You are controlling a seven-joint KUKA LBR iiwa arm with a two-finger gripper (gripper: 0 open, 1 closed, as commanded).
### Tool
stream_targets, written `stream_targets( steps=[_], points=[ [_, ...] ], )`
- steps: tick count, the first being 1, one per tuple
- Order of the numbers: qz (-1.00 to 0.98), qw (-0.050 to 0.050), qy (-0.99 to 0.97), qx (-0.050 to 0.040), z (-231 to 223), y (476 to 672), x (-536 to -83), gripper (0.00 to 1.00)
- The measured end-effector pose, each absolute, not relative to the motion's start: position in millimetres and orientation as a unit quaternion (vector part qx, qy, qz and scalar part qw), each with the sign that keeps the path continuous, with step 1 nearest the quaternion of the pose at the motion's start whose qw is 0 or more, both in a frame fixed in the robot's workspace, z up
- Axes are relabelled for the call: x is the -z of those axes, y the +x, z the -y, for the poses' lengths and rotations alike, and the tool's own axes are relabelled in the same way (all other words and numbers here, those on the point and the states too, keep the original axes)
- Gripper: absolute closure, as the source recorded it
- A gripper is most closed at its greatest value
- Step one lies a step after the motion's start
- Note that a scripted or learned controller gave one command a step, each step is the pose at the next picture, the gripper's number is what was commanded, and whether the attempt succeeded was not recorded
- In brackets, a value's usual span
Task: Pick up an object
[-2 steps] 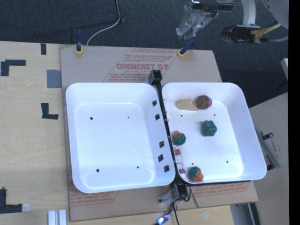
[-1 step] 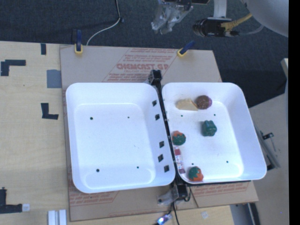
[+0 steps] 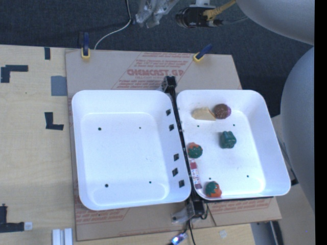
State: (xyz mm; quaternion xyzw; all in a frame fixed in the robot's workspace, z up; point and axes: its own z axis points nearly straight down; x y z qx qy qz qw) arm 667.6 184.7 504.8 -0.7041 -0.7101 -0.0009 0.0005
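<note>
At the near edge of the table (image 3: 30,137), the right bin (image 3: 265,152) holds a green and orange object (image 3: 212,189), which lies close to the near rim at about 7 o'clock of the bin floor. A little farther, a round green object with a red spot (image 3: 194,150) lies just beside the wall shared with the left bin (image 3: 82,137), at about 9 o'clock, and a small red and white piece (image 3: 193,166) lies near it on the near side. A dark green block (image 3: 227,139) sits near the middle of the floor, apart from the others, with bare white floor around it toward 3 and 5 o'clock. At the far side, about 12 o'clock, a brown-red round object (image 3: 221,111) touches a pale beige piece (image 3: 203,114).

The grey arm (image 3: 278,4) comes in from 1 o'clock of the view and passes above the far side of the table. Its end effector (image 3: 148,17) hangs beyond the far rims of both bins, well apart from every object. Whether it is spread or pressed together, I cannot tell.
</note>
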Motion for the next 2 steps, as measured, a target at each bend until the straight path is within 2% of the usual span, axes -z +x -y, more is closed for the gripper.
stream_targets(
  steps=[1, 2],
  points=[
    [0.710, 0.001, -0.705, 0.0001, -237, 629.6, -518, 1.00],
    [0.708, 0.001, -0.706, -0.0001, -234, 597.4, -536, 1.00]
  ],
)
